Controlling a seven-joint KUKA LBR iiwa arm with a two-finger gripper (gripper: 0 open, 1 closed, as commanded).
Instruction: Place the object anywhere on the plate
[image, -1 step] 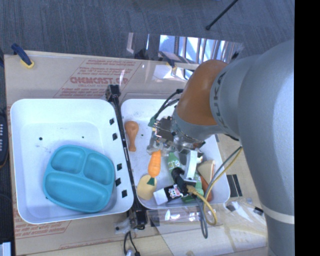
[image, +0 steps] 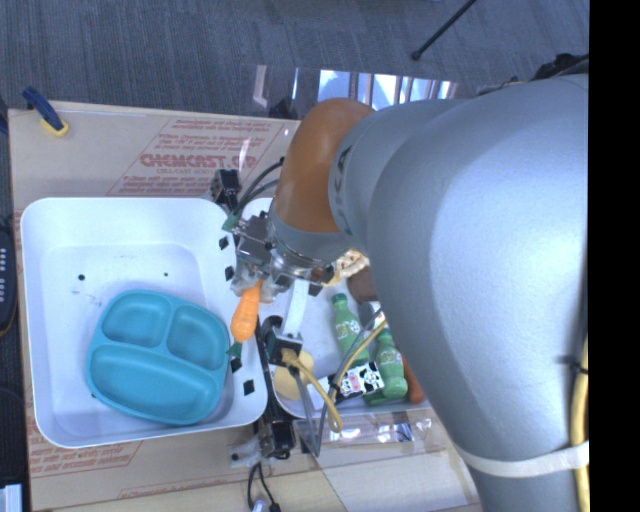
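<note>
The gripper (image: 247, 290) hangs below the arm's orange band, over the wall shared by the two bins; whether it is open or closed cannot be told. An orange, tapered carrot (image: 244, 315) sits right at its tip, though a grasp is not clear. Left of the tool, the smooth turquoise plate (image: 160, 355), rounded and split into three compartments, lies in the glossy white left bin (image: 60, 250). Right of the tool stand two green bottles (image: 365, 350) in the other bin.
</note>
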